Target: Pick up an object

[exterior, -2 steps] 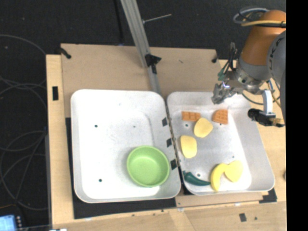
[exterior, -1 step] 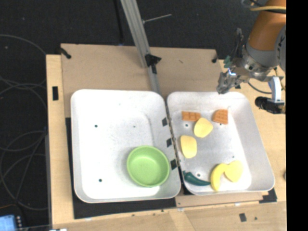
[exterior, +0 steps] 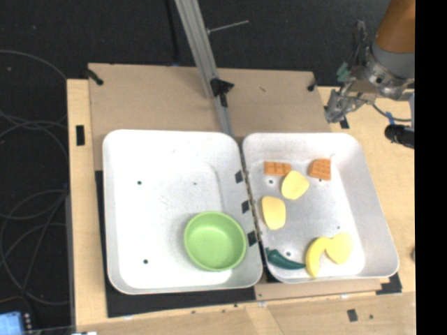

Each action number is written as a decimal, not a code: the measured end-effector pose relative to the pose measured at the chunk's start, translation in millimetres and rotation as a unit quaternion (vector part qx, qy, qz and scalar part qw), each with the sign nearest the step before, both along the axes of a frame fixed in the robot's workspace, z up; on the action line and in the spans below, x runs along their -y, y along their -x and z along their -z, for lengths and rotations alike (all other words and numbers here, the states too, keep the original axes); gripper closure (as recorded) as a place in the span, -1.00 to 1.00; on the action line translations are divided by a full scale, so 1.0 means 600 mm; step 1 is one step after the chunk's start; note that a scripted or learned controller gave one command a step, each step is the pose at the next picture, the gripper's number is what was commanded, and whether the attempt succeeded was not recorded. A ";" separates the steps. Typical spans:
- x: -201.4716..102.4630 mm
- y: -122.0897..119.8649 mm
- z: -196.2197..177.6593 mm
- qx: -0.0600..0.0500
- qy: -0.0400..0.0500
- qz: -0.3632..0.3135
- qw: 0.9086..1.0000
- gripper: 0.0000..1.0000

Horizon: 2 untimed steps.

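My gripper (exterior: 337, 112) hangs above the bench just beyond the far right corner of the right bin (exterior: 370, 187), well apart from everything in it. That bin holds two orange waffle-like pieces (exterior: 277, 167) (exterior: 320, 169), two pale yellow pieces (exterior: 294, 185) (exterior: 273, 212), a yellow banana-like piece (exterior: 316, 256) beside another yellow piece (exterior: 340, 248), and a dark green item (exterior: 282, 259) at the near left corner. A green bowl (exterior: 215, 240) sits in the left bin (exterior: 140, 187) near its front right.
A slanted metal pole (exterior: 199, 47) rises from behind the bins' shared edge. Cables lie on the dark floor at the left. The brown bench board (exterior: 265, 103) lies bare behind the bins.
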<state>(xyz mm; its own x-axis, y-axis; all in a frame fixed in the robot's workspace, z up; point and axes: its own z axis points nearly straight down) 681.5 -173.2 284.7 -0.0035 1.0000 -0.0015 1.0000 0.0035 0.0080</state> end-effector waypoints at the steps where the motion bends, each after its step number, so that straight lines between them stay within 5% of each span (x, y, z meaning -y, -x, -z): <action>1: -0.070 0.045 -0.008 -0.003 0.000 0.000 1.000 1.00; 2: -0.144 0.081 -0.013 -0.004 -0.002 -0.001 1.000 1.00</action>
<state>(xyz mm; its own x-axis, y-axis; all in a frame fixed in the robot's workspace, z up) 632.7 -86.7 292.3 -0.0063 1.0000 0.0015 1.0000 0.0063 0.0006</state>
